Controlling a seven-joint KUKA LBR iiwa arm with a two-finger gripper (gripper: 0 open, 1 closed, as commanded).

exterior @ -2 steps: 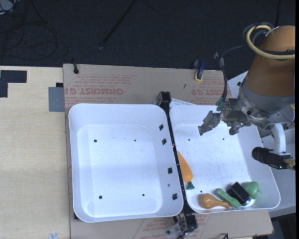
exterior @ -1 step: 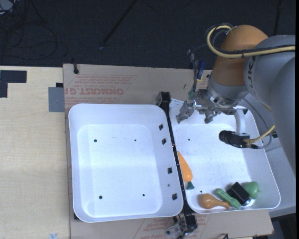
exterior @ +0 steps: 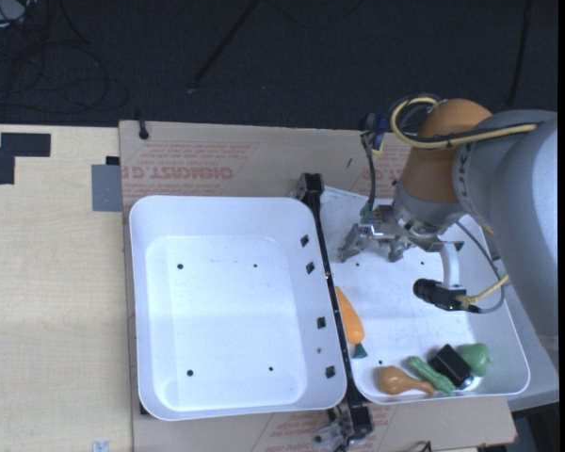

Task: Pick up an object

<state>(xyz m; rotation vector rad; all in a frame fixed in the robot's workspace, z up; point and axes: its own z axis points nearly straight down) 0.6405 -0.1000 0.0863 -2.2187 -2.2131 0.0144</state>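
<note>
I read the pincer (exterior: 372, 240) as hanging with fingers spread and nothing between them, over the bare far part of the right bin (exterior: 513, 342), so no grasp is made yet. The candidate objects lie well apart from it: an orange piece (exterior: 349, 316) against the divider wall, and a tan piece (exterior: 398, 379), green piece (exterior: 473, 356) and black block (exterior: 449, 363) clustered at the near rim. The left bin (exterior: 146, 252) serves as the drop side, I judge.

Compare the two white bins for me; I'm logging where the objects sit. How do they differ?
The left bin shows bare floor with small dark holes, while the right bin holds an orange piece, a tan piece and green pieces. The gripper hangs over the right bin, not the left. Both are shallow, white and side by side.
</note>
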